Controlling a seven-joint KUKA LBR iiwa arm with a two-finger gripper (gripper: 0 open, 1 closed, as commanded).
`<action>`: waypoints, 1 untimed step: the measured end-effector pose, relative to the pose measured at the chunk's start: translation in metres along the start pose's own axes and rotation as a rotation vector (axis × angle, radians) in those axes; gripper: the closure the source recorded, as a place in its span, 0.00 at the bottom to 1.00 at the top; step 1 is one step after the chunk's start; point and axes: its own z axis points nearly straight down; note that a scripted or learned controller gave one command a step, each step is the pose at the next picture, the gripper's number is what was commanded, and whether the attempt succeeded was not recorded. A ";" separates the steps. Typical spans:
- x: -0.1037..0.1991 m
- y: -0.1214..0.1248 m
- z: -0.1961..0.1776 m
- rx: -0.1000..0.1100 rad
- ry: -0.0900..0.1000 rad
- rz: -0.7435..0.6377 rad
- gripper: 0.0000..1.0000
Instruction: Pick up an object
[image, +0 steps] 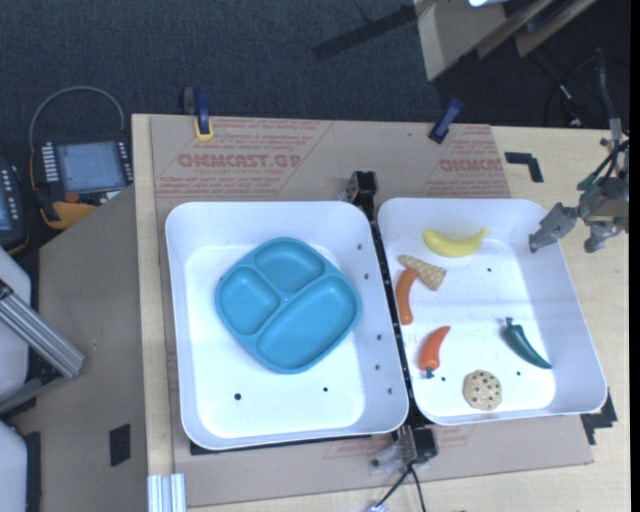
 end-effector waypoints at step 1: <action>0.001 0.002 -0.007 -0.013 -0.003 -0.004 0.00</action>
